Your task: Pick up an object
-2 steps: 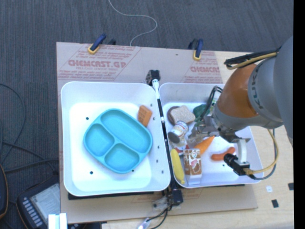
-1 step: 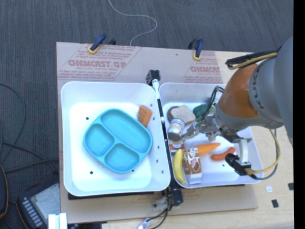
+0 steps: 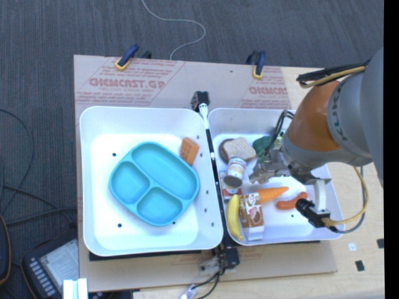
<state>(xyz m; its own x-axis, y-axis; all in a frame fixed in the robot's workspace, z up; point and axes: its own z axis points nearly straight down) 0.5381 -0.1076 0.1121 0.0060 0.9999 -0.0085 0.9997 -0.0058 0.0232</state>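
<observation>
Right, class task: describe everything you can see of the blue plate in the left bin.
The blue plate is a light blue, smooth, plastic-looking divided plate with rounded corners and three compartments: one long one along its upper right side and two smaller ones below. It lies flat on the floor of the left bin, turned at a slant to the bin's walls. Nothing lies in its compartments. A small orange block sits just off its upper right edge, close to it or touching.

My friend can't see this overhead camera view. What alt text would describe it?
A grey and orange robot arm reaches into the right white bin, above a carrot, banana, can and bread slice. The left bin holds a blue divided plate.
</observation>
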